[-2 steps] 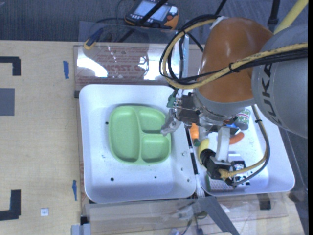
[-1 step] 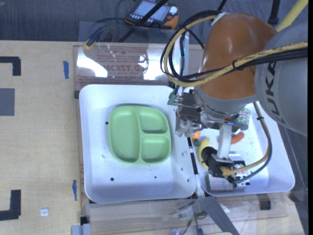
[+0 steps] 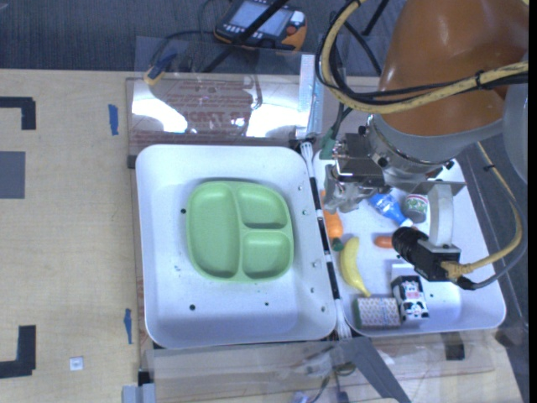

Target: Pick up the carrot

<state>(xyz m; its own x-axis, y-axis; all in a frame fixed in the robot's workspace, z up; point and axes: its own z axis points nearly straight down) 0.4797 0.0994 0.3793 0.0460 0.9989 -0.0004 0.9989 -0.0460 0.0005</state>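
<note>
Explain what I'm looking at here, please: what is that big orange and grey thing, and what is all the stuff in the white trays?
You are looking down at a slant from one camera fixed above a bench. The big orange and grey shape is a robot arm reaching in from the right; its gripper hangs over the right bin. I cannot tell whether it holds anything. The left bin contains a green divided plate. The right bin holds small items: a banana, the carrot with its orange body and green end just below the gripper, a blue packet, a grey sponge-like block and a small black and white carton. The robot is meant to pick up the carrot.
</note>
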